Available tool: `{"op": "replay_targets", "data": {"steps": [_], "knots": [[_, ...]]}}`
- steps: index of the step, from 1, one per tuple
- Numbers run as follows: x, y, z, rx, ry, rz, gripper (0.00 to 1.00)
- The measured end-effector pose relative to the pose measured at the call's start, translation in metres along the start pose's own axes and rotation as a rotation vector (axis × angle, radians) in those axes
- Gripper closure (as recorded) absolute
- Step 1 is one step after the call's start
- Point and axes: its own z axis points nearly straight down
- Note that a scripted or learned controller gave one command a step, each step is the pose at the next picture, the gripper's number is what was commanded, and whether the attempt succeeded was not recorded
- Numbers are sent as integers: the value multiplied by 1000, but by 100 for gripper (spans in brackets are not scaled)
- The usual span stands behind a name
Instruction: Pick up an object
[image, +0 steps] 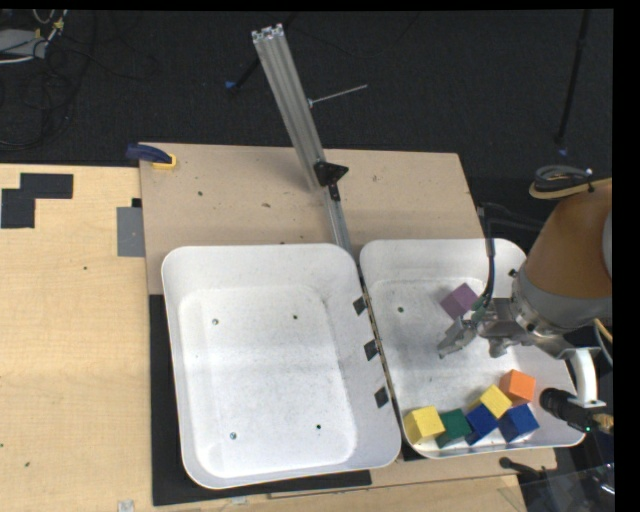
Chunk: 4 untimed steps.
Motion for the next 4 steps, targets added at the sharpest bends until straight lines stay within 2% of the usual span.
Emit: {"op": "replay_targets", "data": {"steps": [1, 2, 3, 4], "knots": [[4, -11, 51, 1, 1, 0, 0], [4, -10, 82, -6, 0, 2, 0], [3, -10, 71, -5, 2, 11, 100], [1, -7, 9, -12, -3, -3, 100]]}}
